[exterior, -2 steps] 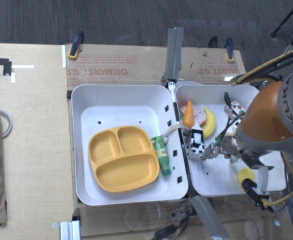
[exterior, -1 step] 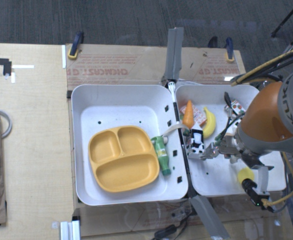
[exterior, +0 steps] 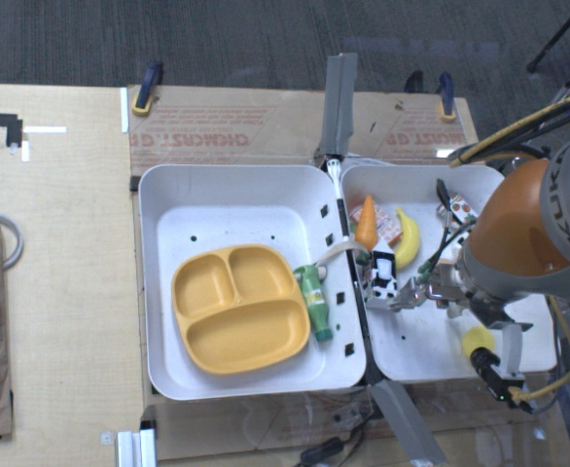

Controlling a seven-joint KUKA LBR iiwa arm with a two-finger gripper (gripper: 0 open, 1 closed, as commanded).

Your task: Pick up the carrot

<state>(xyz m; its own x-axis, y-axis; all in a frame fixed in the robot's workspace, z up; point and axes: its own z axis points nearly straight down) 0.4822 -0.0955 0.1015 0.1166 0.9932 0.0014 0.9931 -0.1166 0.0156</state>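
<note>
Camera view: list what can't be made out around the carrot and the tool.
- Tool: fingers blurred and small, open or shut unclear.
- Carrot: its lower tip runs behind the black-and-white item.
- Yellow object: partly covered by the arm.
- Right bin: right side hidden by the arm.

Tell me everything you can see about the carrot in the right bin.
The carrot is orange, smooth and tapered, and looks like a plastic toy. It lies flat in the right bin, near its upper left corner, beside the wall between the bins, its length running up and down the picture. A pale packet lies against its right side, and the banana is a little further right. The gripper is below it, not touching it.
</note>
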